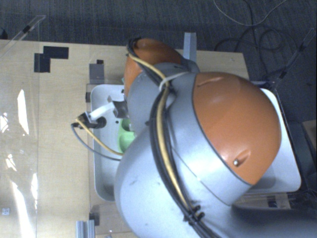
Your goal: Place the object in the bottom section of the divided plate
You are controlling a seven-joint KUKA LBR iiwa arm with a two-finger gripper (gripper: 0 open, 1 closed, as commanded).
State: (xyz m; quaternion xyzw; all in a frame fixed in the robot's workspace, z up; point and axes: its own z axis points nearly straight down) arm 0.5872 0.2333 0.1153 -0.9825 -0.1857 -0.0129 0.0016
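The grey and orange arm (198, 148) fills the middle and right of the camera view and covers most of both bins. Its wrist reaches down over the left bin (101, 172). A light green thing (126, 137) peeks out beside the wrist, inside the left bin, part of it hidden by the arm. I cannot tell whether it is the divided plate or the object. A white and grey part of the wrist (106, 110) sticks out to the left above it.
Yellow and black cables (86, 128) loop out from the wrist over the left bin's left rim. The wooden bench (44, 148) stretches to the left. Black marks (49, 56) lie at its back left. Metal brackets (96, 71) stand at the bin's corners.
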